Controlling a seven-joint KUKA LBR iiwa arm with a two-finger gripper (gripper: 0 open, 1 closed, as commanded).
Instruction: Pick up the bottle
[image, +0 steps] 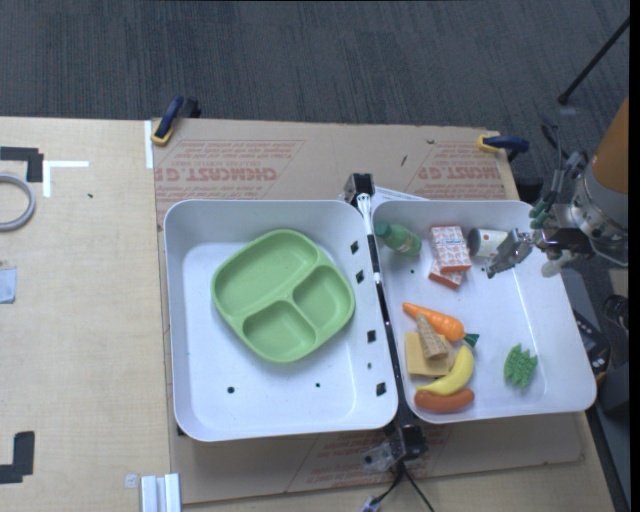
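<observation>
The gripper (519, 250) hangs over the right bin (560, 330) near its far right corner; whether it is spread or pressed together cannot be told from this slant. The bottle (402, 238) (a small green one) lies at the far left corner of that bin, well apart from the gripper, with a red-and-white carton (450, 253) between them. Toward the near edge lie a carrot (436, 320), a cheese wedge (424, 354), a banana (455, 372), a sausage (443, 400) and a green leafy piece (520, 365). The left bin (190, 320) holds a green divided plate (283, 294).
</observation>
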